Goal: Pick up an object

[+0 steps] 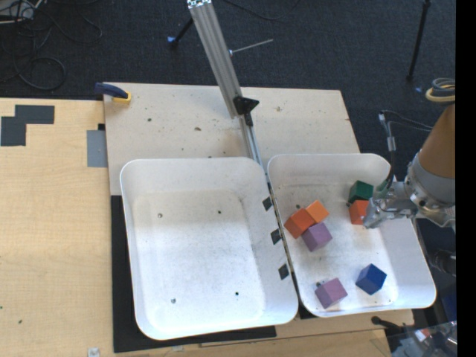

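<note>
So from my remote seat, the grey arm with the orange band (446,151) was reaching in from the right side of the table, with the tool (374,213) down inside the right-hand shallow white bin (405,300), close to that bin's right wall. The tool sat right up against a small orange-red block (358,210), touching it or nearly so, but honestly I couldn't tell whether the tool was released or clenched, and I couldn't see the block sitting between its tips, so I won't call that a grab.

Just behind that block, toward the far edge of the table, was a dark green cube (361,191), touching it or just beside it. Nearer the middle of the bin there was a little cluster: an orange block (306,217) with a light purple cube (317,236) pressed up against its near side. Down by the near edge sat a second purple cube (330,291), and just beside it to the right a dark blue cube (370,278), tilted a bit.

The left-hand shallow white bin (149,192) sat next to it, walls touching along the middle of the table. A slanted grey aluminium rail (217,50) ran up from the divide toward the far edge, and a small blue-and-yellow clamp (113,91) sat at the far left corner of the pale board.
</note>
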Robot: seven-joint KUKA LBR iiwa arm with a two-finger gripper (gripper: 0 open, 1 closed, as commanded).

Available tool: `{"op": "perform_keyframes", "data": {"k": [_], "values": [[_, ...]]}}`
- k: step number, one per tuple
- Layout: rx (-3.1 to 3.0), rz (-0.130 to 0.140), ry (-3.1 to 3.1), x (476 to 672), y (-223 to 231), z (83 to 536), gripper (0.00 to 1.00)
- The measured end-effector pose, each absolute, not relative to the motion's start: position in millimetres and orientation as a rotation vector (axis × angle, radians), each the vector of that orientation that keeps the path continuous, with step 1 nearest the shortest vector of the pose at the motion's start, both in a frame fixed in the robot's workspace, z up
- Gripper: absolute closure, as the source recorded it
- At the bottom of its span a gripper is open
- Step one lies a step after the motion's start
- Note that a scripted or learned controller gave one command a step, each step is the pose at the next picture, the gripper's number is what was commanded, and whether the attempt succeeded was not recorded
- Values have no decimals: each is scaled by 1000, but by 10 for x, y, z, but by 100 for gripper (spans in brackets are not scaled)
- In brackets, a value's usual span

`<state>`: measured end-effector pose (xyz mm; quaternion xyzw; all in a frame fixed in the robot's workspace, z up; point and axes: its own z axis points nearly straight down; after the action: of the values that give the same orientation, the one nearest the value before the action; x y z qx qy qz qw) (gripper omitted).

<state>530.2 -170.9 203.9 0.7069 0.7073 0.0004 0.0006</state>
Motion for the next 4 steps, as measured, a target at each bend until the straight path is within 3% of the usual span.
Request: {"op": "perform_keyframes", "data": {"k": [1, 4], "values": [[2221, 0, 2229, 5371, -1231, 1995, 100], [2219, -1, 2228, 5912, 378, 1984, 100]]}}
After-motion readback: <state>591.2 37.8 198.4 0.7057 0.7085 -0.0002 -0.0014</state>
